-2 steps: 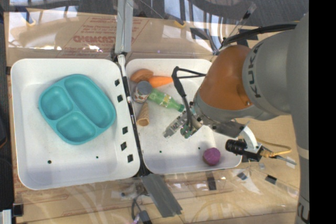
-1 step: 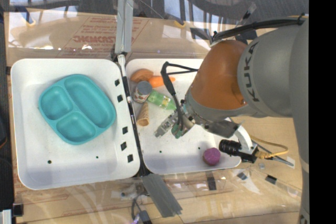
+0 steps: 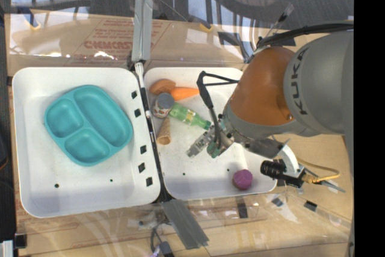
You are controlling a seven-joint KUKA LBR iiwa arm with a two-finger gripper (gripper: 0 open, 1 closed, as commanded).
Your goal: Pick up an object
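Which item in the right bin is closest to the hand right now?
The green bottle: its end lies next to the hand. The purple ball, carrot and cork lie farther off.

Grey arm (image 3: 322,84), orange band (image 3: 261,90), black cables.

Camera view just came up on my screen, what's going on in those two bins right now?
The KUKA arm reaches in over the right bin, its gripper low near the bin's middle, by the end of a green bottle. Nothing shows between its fingers, so no pick yet. Also in that bin: an orange carrot, a brown piece, a small can, a cone and a purple ball. The left bin holds a teal divided plate.
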